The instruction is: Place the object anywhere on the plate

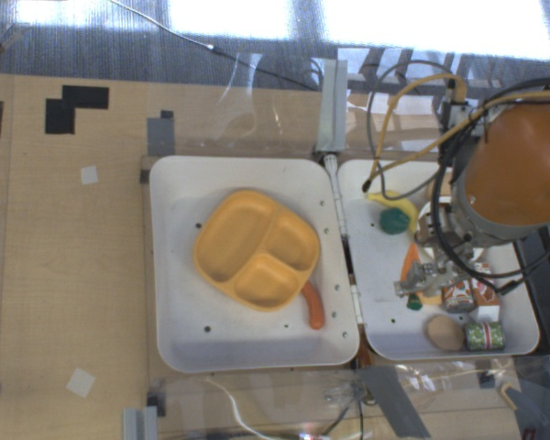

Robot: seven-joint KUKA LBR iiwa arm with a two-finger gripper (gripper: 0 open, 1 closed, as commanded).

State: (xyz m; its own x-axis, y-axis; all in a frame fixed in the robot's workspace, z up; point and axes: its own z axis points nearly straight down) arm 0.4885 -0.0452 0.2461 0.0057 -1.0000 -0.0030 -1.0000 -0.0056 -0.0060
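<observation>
In the camera view, the arm (518, 168) is reaching in from the right and hanging over the right bin (376, 333). The hand (423, 280) is sitting low among the clutter there, at the carrot (409, 261), with a small green piece (413, 303) just below it. I cannot tell whether the hand is apart, together or clamped on anything: cables and the wrist are covering it, and no item is showing plainly between its tips.

Several things are crowding that bin: a green ball (394, 220) with a yellow piece (382, 200) beside it, a carton (459, 294), a tan lump (445, 332) and a green can (484, 335). The object to be moved is probably one of these, most likely the carrot, since the hand is working beside it. The plate (257, 248), yellow with three wells, is lying in the left bin (179, 337), well apart from the hand. A sausage (313, 304) is lying just off the plate's lower right edge, touching or nearly touching the rim.

The main risk, as I judge it, is a bad grasp: the items are lying close together, so the hand could be nudging a neighbour or closing on nothing. The carrot is slim and could be slipping out during the carry over the divider (341, 236) between the bins. A drop short of the plate would be landing it on the bin floor, like the sausage.
</observation>
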